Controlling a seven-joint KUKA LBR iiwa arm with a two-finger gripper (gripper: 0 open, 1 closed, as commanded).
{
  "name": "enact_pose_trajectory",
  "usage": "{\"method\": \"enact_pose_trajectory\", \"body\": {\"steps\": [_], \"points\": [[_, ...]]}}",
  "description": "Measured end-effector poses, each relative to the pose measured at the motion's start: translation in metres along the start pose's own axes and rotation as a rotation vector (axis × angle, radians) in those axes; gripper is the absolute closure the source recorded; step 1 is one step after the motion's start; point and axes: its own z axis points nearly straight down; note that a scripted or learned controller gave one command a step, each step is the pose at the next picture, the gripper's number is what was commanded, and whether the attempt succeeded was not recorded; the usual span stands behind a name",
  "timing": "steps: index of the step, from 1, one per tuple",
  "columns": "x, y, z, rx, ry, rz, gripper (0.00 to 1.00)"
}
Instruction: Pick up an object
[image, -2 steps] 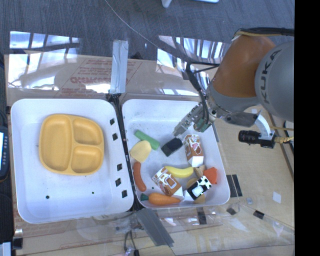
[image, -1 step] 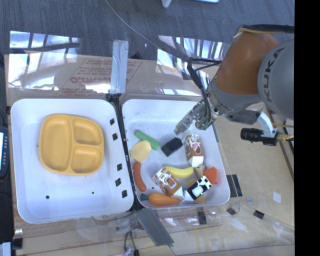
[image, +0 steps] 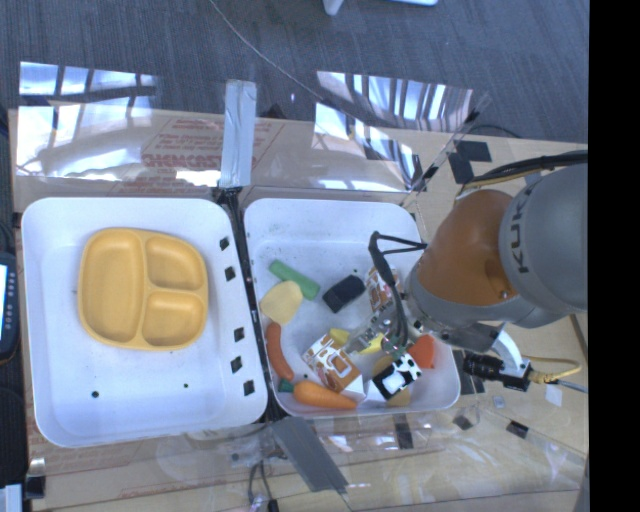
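At three o'clock the grey arm (image: 520, 255) leans over the right bin (image: 262, 225), while the left bin (image: 45, 330) at nine o'clock carries a yellow divided plate (image: 143, 288). Toward five o'clock the gripper (image: 385, 330) hangs low among the clutter, whether spread or pinched I cannot tell, near a small carton (image: 333, 362), carrot (image: 322, 397), green piece (image: 293, 279), black block (image: 343, 292) and black-and-white cube (image: 398, 376). Nothing looks lifted, so the grasp and raise seem left to do.

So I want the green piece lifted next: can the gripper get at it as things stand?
Probably yes. The green piece lies alone near the right bin's far-left side, nothing on top, and the gripper hangs over the same bin.
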Motion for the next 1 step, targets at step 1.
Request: {"method": "enact_pose_trajectory", "body": {"steps": [1], "points": [[0.0435,0.02,-0.0138,0.002,0.006,0.172,1.0]]}}
